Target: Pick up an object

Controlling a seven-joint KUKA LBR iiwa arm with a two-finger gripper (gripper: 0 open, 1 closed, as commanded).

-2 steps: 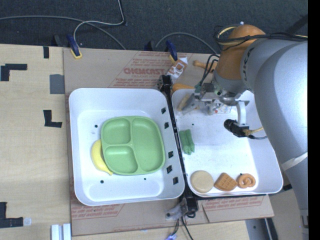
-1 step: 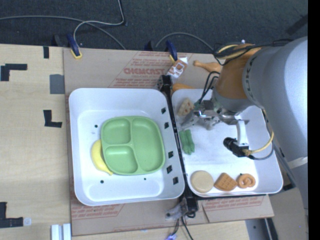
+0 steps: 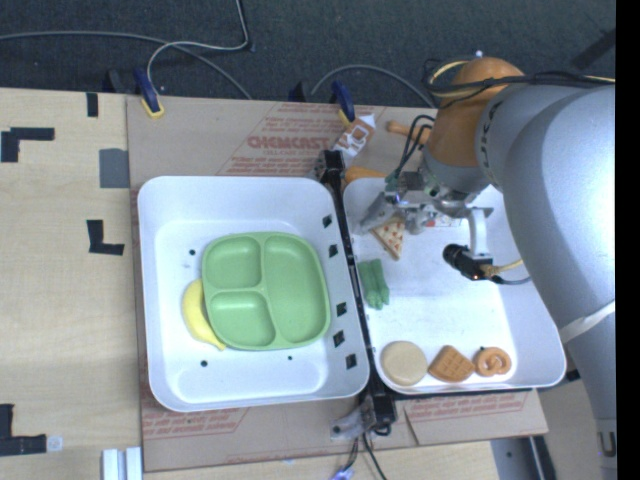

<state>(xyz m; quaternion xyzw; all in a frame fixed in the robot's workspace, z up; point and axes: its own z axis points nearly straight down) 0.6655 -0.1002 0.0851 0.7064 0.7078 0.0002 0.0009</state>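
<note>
Blue clamps point(image 3: 150, 96) on bench edge, cables point(image 3: 235, 13) trailing across dark floor.

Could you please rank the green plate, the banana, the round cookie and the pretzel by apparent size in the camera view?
1. green plate
2. banana
3. round cookie
4. pretzel
The plate partly hides the banana, so its rank is less sure.
</note>
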